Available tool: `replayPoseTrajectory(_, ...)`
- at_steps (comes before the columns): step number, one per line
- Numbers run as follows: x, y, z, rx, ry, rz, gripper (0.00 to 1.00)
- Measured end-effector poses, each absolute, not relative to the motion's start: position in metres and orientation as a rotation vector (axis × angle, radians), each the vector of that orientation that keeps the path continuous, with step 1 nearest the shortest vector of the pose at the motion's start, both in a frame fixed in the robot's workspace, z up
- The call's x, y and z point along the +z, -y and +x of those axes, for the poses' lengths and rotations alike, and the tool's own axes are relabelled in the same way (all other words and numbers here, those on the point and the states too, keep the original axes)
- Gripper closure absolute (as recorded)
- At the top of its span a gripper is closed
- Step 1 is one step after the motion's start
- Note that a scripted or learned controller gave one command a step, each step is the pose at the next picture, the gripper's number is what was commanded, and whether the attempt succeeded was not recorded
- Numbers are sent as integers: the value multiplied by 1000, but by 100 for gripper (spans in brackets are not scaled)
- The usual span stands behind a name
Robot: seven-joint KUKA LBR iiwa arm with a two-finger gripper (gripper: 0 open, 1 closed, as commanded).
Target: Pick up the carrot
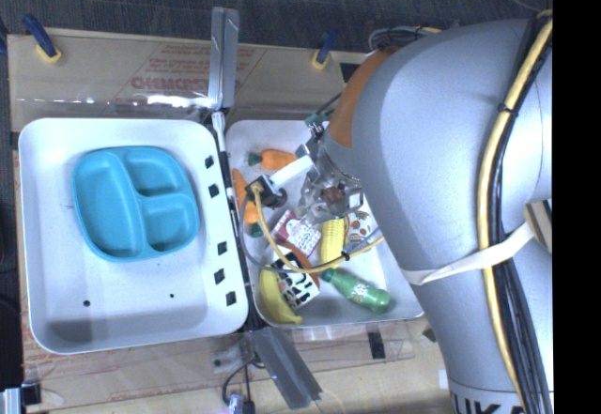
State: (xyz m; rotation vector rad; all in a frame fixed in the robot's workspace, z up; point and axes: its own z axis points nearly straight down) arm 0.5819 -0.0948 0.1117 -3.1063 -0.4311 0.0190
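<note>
Toys crowd the right white bin (399, 304); the end effector (324, 194) hangs beside the orange carrot (277, 160), its grip too hidden to tell.

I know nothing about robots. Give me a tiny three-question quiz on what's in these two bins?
1. True or false: the blue divided tray lies in the left bin.
2. Which lies nearest the right bin's front edge? A) carrot B) green bottle C) corn cob
3. Fill in: the yellow fruit in the right bin's front left corner is a ____.

Key: 1 true; 2 B; 3 banana. The gripper hangs over the right bin's middle, and the carrot lies near the back, apart from it.
</note>
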Motion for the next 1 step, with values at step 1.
replayPoseTrajectory(1,188,44,640,10,331,-3122,100)
